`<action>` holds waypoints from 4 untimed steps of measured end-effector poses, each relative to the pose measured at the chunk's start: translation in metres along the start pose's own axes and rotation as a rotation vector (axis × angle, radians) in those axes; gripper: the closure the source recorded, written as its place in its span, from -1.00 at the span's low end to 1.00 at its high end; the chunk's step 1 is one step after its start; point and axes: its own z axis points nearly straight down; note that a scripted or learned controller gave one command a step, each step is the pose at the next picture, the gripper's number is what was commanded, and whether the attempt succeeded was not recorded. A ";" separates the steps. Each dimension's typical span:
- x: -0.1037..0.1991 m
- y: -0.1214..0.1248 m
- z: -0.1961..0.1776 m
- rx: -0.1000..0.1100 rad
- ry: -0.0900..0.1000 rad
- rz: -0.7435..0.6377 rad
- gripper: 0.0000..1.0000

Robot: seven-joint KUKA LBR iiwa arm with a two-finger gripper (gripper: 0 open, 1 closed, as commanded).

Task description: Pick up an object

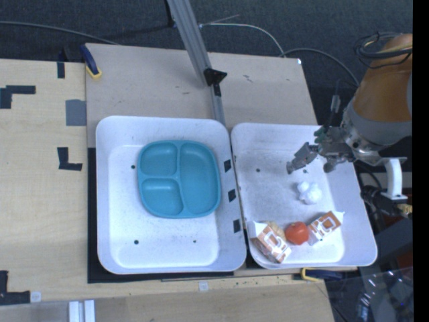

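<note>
My gripper (314, 164) hangs over the right bin (268, 146), near its right side, with the two fingers spread apart and nothing between them. A small white crumpled object (310, 192) lies just below the fingers on the bin floor. Along the bin's front edge lie a red ball (297, 233), an orange-and-white packet (271, 241) to its left and a similar orange-and-white packet (324, 225) to its right.
The left bin (114, 180) holds a teal divided plate (179, 178). A grey metal pole (194, 39) slants from the top down to the gap between the bins. The grey and orange arm (382, 106) enters from the right.
</note>
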 end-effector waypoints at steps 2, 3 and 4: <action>-0.002 0.007 0.047 0.005 -0.001 0.001 -1.00; -0.004 0.009 0.092 0.005 -0.001 0.001 -1.00; -0.005 0.003 0.156 0.007 0.000 0.002 -1.00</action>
